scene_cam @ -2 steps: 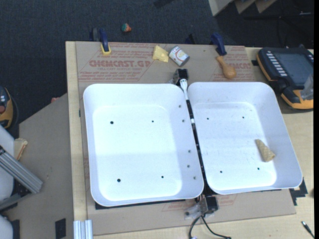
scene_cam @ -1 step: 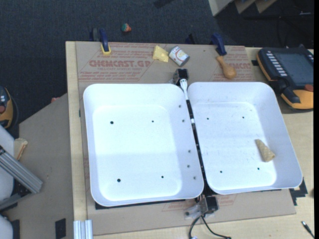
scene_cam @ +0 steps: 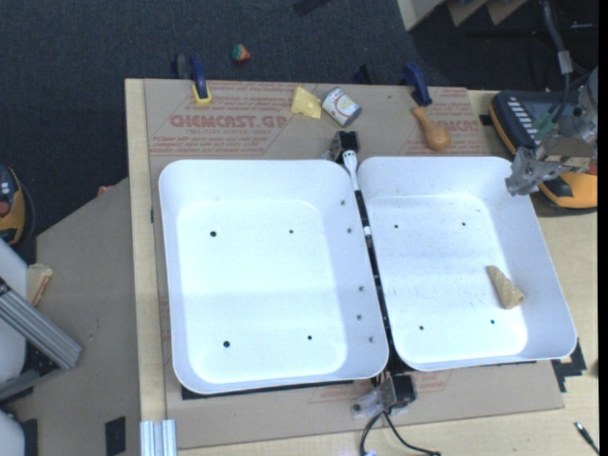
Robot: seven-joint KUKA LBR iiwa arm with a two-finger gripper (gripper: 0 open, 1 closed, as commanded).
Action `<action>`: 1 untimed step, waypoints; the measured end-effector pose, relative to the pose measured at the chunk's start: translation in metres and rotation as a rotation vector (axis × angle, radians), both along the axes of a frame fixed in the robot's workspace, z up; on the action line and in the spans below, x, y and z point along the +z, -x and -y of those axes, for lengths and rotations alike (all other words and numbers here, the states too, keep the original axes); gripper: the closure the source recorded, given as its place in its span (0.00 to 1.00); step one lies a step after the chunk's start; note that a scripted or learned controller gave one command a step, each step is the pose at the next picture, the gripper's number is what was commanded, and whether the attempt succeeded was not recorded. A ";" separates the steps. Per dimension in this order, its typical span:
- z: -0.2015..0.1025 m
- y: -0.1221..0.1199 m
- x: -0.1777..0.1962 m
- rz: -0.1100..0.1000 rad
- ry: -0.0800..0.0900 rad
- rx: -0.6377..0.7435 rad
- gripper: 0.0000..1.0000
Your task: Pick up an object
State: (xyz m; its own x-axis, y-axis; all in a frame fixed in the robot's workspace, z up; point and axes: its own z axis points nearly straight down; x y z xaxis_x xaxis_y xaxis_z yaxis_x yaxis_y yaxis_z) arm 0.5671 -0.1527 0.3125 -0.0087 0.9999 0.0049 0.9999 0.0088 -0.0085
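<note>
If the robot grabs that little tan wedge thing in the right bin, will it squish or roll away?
The tan wedge looks rough and sponge-like, so it probably squishes a bit and weighs little. It lies flat on the right bin floor; its tapered shape suggests it would pivot rather than roll. The tool hovers near the bin's far corner.

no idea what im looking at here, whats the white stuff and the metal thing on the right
This is one camera fixed above a workbench, looking down at a slant. The white things are two shallow bins side by side: the left bin and the right bin. The metal thing is the end effector of a robot arm, reaching in from the right over the right bin's top corner. It holds nothing that I can see. A small tan wedge-shaped object lies in the right bin. Several small items sit on the board behind the bins.
</note>
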 end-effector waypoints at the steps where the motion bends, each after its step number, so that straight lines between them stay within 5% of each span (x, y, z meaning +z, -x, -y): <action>1: -0.120 0.017 -0.036 0.001 -0.001 0.004 1.00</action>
